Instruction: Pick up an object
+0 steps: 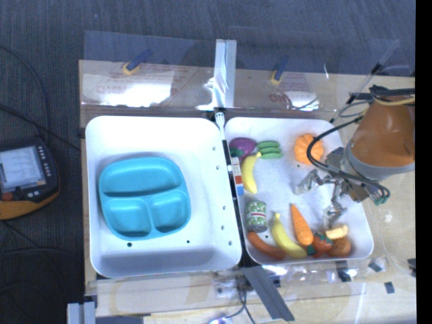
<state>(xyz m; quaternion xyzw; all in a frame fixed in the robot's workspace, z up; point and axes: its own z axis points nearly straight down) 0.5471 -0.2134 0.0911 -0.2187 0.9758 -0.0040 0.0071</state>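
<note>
1. The arm (381,137) is reaching in from the right of the frame. Its fingers (308,181) are hanging open over the bare middle of the right bin (370,238), and nothing is sitting between them.
2. The toys to pick from are all lying in that right bin. The carrot (301,225) is lying just below the fingers, toward the bottom of the frame.
3. If the fingers are going straight down here, they may be closing on nothing, because the floor under them looks bare.
4. The carrot is leaning against a banana (285,237) and other small toys at the bottom right. The fingers may be grabbing two at once, or pushing one away.
5. The carrot is thin and smooth, so it may be slipping out while the arm is lifting.
6. The toys are crowding near the bin wall. A finger may be bumping the wall and stopping short.
7. The orange toy (305,147) is sitting close to the arm at the upper right, so the arm may be knocking it while turning.
</note>
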